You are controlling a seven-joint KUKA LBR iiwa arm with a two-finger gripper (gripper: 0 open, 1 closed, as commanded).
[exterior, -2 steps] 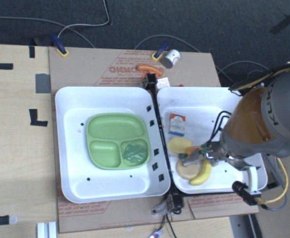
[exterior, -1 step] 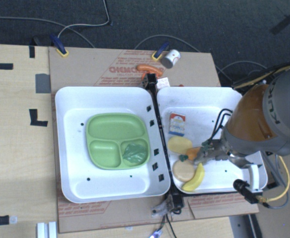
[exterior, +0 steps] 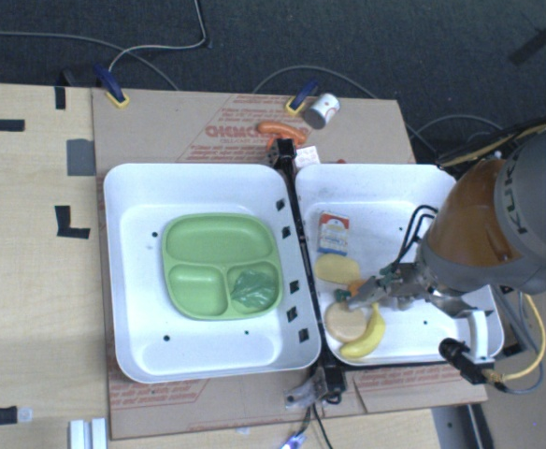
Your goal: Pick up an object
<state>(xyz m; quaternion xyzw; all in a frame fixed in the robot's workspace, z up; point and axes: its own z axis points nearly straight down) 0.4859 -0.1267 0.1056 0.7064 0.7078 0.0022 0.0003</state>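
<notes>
In the right bin [exterior: 385, 181] lie a small white and red packet [exterior: 332, 233], a pale yellow rounded object [exterior: 337, 269], a tan round object [exterior: 345, 323] and a yellow banana [exterior: 367, 337]. My gripper [exterior: 359, 293] reaches in from the right and sits low among these, between the yellow rounded object and the tan round one. A small green and orange bit shows at its tip. The left bin [exterior: 133, 204] holds a green divided plate [exterior: 222, 265] with a crumpled green item [exterior: 253, 288] in its lower right compartment.
The orange-banded arm [exterior: 483, 227] covers the right bin's right side. A black divider clamp [exterior: 290, 241] runs between the bins. Behind them on the cardboard are an orange item [exterior: 282, 130], a grey cylinder [exterior: 322, 110] and cables.
</notes>
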